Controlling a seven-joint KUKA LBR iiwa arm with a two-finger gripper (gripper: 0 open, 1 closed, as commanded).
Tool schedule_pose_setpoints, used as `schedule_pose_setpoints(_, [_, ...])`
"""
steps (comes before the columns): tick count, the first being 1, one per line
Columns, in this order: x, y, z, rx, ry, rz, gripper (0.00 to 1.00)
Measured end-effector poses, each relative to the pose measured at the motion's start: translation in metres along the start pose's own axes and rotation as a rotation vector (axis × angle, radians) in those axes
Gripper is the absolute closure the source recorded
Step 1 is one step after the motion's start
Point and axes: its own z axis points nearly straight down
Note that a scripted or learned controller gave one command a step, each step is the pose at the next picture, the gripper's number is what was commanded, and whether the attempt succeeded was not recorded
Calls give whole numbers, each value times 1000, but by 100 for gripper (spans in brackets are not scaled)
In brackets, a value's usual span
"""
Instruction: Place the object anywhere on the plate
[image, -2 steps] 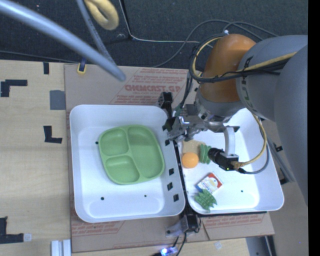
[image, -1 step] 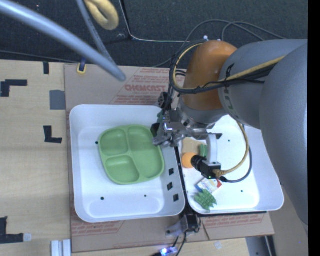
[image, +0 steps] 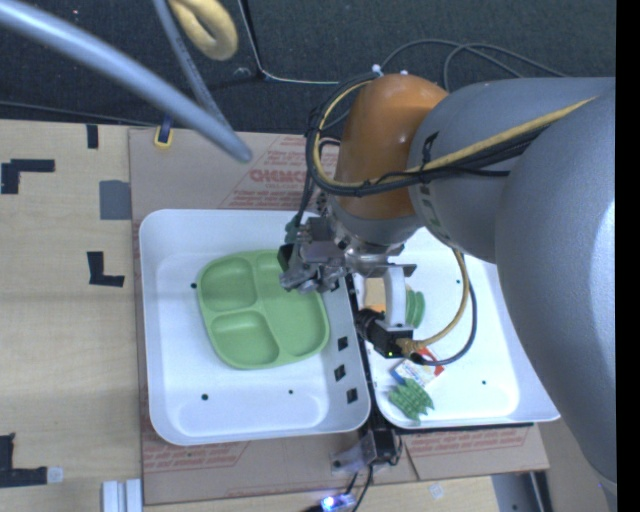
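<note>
The gripper (image: 305, 268) is seen over the right edge of the green divided plate (image: 262, 312); its grasp cannot be told. Red cardboard lettering (image: 280, 176) beyond the plate is unreadable.

A pale wooden bench (image: 60, 330) with black tape marks (image: 98, 268) spreads toward nine o'clock. A brown cardboard sheet (image: 270, 175) printed in red lies across its middle. Toward twelve o'clock, dark carpeted floor (image: 90, 90) carries black cables (image: 300, 78).

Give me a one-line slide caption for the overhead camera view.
KUKA arm's gripper hovers over the green divided plate in the left bin.
</note>
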Motion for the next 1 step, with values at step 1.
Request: schedule_pose_setpoints(1, [-2,0,0,1,-1,3,0])
